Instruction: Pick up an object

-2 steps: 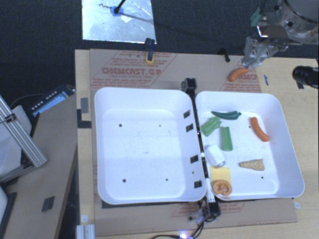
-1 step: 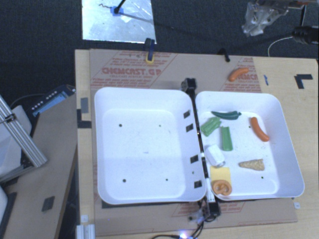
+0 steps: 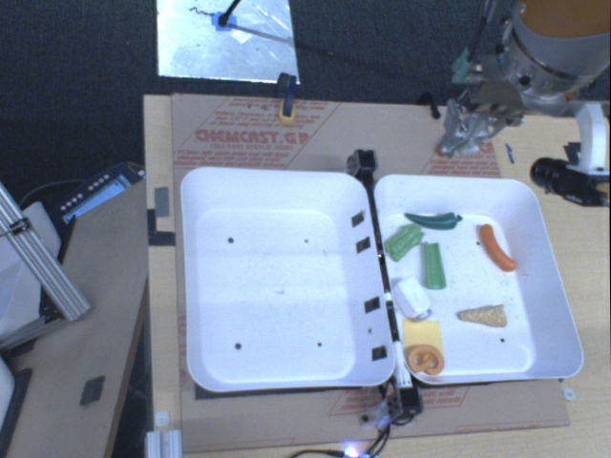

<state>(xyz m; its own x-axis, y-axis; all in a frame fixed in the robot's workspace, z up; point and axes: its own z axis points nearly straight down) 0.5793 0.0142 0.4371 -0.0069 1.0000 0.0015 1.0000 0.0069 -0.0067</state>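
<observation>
The claw hangs above the bench just behind the right bin, its fingers close together on nothing, while the orange sausage, green pepper and yellow block lie inside that bin.

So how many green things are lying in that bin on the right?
3, all in the right bin's upper left part: a dark green pepper nearest the far wall, a light green piece just below it, and a green stick beside that. None looks hidden.
</observation>
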